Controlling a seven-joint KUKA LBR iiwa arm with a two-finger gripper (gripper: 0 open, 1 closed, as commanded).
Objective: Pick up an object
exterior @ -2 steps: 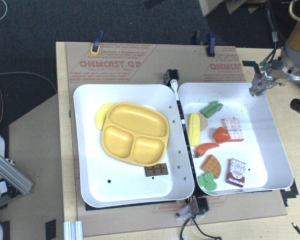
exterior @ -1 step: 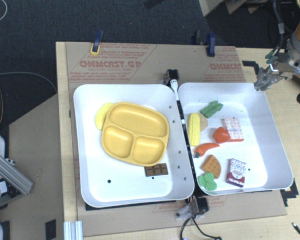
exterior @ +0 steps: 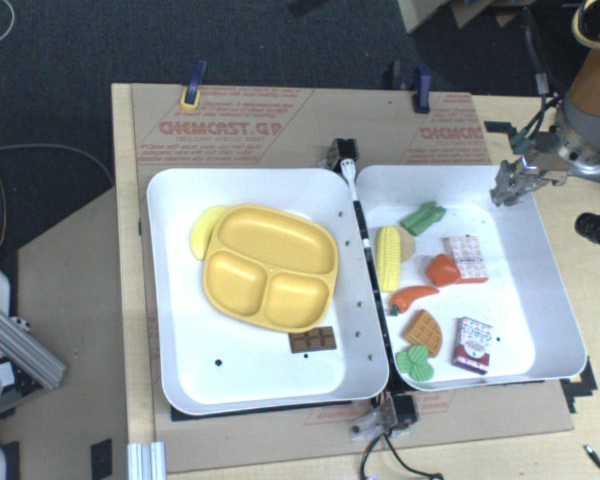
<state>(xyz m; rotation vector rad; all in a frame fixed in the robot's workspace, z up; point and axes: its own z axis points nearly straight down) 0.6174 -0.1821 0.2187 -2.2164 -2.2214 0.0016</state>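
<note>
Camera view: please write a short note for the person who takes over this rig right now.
End effector: above the far right edge of the right bin, nothing seen between its fingers.
Right bin: corn cob, green piece, orange carrot, red piece, waffle, two small packets.
Left bin: yellow divided tray, chocolate bar.
Done: nothing picked yet.
Left: lower onto one object, grasp, lift.

A: Where is the camera set?

B: One fixed view, above my surface, looking down at a slant.

A: Coverage?

B: Both white bins: left bin, right bin, at middling range. I reach in from its right.
</note>
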